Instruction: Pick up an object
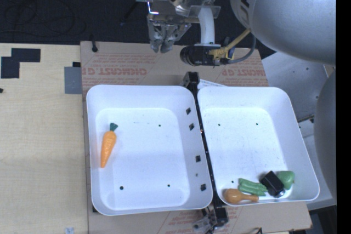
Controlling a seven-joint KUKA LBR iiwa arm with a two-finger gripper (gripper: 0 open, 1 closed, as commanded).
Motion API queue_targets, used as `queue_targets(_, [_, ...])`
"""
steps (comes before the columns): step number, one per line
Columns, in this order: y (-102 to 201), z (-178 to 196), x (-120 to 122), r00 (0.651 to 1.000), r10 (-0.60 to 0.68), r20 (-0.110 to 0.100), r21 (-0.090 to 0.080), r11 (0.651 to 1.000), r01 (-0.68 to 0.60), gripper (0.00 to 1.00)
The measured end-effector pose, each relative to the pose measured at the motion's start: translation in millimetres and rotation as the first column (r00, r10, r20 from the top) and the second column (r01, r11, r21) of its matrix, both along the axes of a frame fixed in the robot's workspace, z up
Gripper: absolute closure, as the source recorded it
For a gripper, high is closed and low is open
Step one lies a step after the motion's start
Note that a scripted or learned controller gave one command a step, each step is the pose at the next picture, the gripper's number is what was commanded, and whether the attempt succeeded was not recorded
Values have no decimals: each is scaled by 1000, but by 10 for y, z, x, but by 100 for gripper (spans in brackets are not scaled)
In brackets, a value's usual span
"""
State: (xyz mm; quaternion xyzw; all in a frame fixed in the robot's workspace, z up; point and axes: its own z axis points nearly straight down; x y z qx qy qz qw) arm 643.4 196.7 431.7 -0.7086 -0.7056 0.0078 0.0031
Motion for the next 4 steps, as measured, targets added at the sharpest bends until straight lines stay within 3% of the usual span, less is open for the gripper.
queue_targets(1, [259, 1126, 1, 1000, 7, 22, 9, 1000, -7, 100])
queue_targets(2, [-24, 31, -1, 1000, 2, 0, 1, 1000, -2, 100])
queue_targets(3, [495, 1092, -49, 1000, 10, 21, 10, 1000, -10, 100])
queue_targets(4, [-86, 102, 2, 1000, 0, 2, 1, 1000, 0, 100])
